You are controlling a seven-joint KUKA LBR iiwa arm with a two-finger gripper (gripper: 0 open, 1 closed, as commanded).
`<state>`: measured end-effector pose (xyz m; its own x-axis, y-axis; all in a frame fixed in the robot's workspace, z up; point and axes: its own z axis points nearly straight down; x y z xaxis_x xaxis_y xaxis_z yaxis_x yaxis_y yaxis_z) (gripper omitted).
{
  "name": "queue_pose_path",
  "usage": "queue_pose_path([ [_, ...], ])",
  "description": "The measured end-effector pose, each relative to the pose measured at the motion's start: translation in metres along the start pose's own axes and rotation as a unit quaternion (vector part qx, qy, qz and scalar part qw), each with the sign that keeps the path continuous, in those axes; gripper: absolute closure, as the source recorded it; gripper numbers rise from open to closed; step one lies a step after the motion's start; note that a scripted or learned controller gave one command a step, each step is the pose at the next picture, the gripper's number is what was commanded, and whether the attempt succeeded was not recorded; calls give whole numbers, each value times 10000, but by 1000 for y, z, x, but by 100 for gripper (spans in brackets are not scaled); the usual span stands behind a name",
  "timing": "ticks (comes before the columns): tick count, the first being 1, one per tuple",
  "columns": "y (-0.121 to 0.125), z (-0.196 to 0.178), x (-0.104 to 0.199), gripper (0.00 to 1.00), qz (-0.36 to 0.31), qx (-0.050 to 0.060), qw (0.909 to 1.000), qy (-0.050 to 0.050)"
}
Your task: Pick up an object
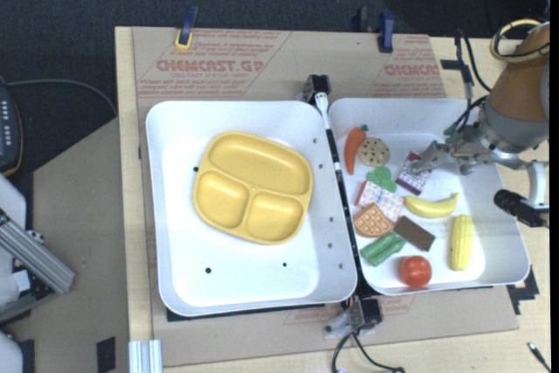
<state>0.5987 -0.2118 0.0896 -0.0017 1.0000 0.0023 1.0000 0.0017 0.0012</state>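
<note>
While the gripper [430, 160] sits low in the right bin [515, 262], its finger spread cannot be judged. That bin holds one each of: carrot [353, 148], round cookie [374, 153], curved banana [431, 205], corn cob [460, 242], tomato [415, 271], gridded waffle [373, 220], brown bar [414, 233], green pod [382, 249]. One yellow three-compartment plate [252, 186] lies in the left bin [175, 275].

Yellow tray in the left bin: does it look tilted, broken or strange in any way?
Nothing stands out. The yellow tray lies flat in the left bin, turned at an angle to the bin's walls, with no visible damage. The toy foods are all in the right bin.
</note>
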Motion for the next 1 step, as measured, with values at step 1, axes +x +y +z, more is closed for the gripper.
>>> queue_pose_path([
  [1, 3, -13, 1, 100, -10, -46, 10000, -8],
])
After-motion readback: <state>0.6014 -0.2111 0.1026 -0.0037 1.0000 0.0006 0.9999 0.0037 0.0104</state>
